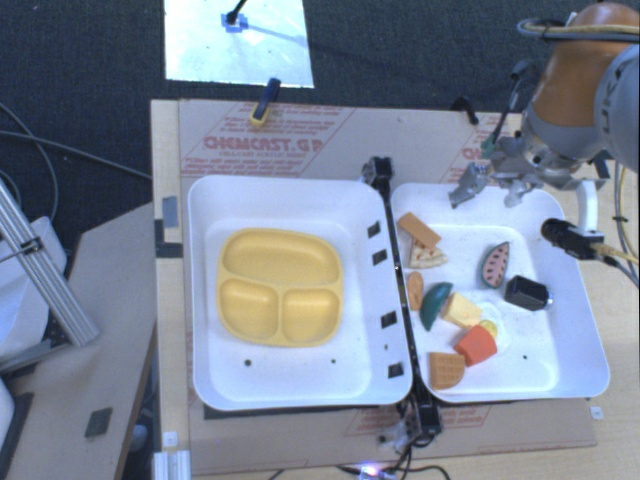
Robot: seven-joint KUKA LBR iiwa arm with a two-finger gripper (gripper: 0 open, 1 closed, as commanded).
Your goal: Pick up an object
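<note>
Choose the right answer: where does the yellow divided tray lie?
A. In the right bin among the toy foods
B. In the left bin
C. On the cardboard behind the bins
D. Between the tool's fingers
B: the yellow divided tray sits in the left bin, while the toy foods, such as the watermelon slice, lie in the right bin.

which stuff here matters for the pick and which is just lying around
For the job:
pincer, open above the right bin
watermelon slice
black block
red piece
teal piece

Lying about:
yellow tray in the left bin
yellow clip
</note>
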